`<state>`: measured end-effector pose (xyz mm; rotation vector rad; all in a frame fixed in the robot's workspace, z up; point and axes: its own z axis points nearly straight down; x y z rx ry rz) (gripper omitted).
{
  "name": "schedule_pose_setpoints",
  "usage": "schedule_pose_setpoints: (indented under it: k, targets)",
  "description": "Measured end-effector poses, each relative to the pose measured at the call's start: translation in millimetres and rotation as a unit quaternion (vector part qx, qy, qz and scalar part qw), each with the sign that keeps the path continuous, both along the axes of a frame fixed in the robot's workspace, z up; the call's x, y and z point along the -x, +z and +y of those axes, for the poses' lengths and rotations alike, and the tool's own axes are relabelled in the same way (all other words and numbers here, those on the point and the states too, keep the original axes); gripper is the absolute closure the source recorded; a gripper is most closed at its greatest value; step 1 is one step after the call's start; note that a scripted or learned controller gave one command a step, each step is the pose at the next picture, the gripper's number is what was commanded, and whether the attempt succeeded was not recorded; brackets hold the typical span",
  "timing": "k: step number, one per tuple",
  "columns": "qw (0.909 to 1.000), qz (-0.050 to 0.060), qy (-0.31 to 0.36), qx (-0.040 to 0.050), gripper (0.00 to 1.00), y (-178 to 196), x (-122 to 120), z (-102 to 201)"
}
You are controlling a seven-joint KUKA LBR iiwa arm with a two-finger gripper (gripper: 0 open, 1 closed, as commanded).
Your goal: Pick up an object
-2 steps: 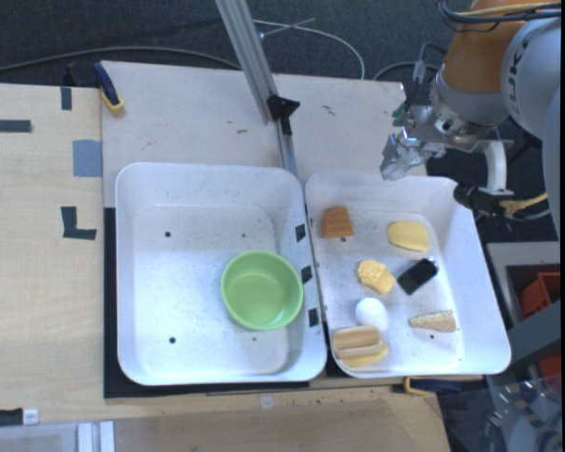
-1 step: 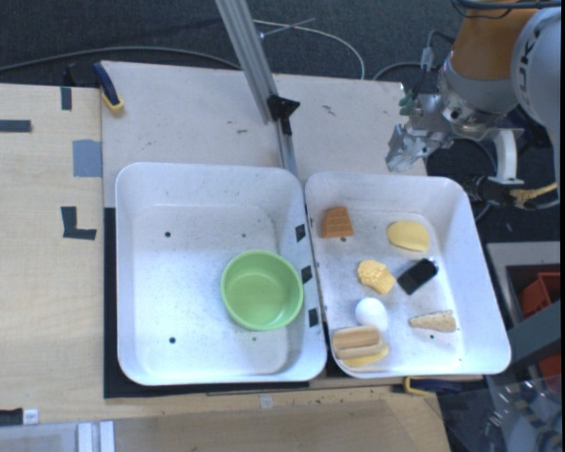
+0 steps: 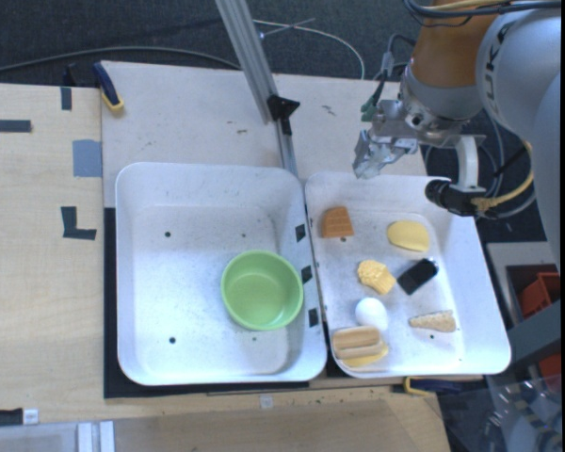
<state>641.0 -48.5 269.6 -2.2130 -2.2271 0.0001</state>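
Hovering above the upper edge of the right bin (image 3: 471, 252), upper right of frame: gripper (image 3: 369, 163), nothing seen between its jaws. Width of jaw opening not determinable from this slanted view. Judged step: approach, no object yet chosen or contacted.

Lying in the right bin, well apart from the gripper: brown wedge (image 3: 336, 222) nearest, at the bin's upper left; yellow oval (image 3: 409, 235) to its right; knobbly yellow piece (image 3: 375, 276) at centre; black block (image 3: 417, 276) just beside it; white egg (image 3: 370, 313) below; hot dog (image 3: 360, 344) at the lower edge; pale slice (image 3: 434, 322) at lower right. Lying in the left bin, lower centre of frame: green bowl (image 3: 262, 290), upright.

Next move, as judged: descent toward the brown wedge, jaws spread wide enough to straddle it, clear of the bin wall. Small, rounded pieces; slippage probable on closing.
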Motion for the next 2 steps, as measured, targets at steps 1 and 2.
schedule_pose_setpoints:
  k: [1,2]
  targets:
    - [1.0000,0.000,0.000,-0.0001,1.00,-4,1,53]
    - [1.0000,0.001,-0.002,0.0009,1.00,-27,4,102]
